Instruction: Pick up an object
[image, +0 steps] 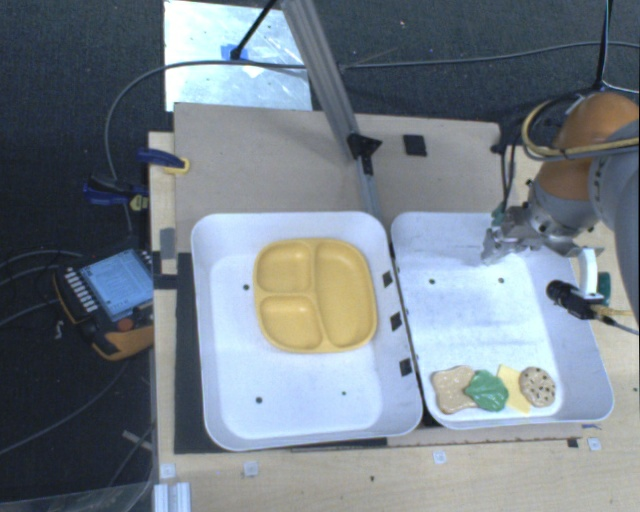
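Standing over the far edge of the right bin (470, 300): fingers (497, 245), nothing visibly between them. How far apart they are cannot be told from this angle.

Candidates, right bin, in a row along the near edge:
- tan piece (452, 388), leftmost, flat
- leaf (487, 390), green, touching the tan piece and lying partly over the cheese
- cheese (513, 385), a yellow slice, mostly covered by its neighbours
- cookie (538, 385), nearest the near right corner, touching the cheese

Left bin (230, 380): plate (315, 295), yellow, three wells, toward the far side.

Risks, as judged:
- A straight drop from the present spot would likely meet bare bin floor — all four pieces lie well apart from it, at the opposite edge.
- The pieces crowd each other, so a close on one could shove or drag its neighbour, or catch two.
- All are thin and low, so a grasp may skid over the top.
- The row sits close to the near wall — contact with the rim is possible.
- The plate looks too broad to grip except at its lip.
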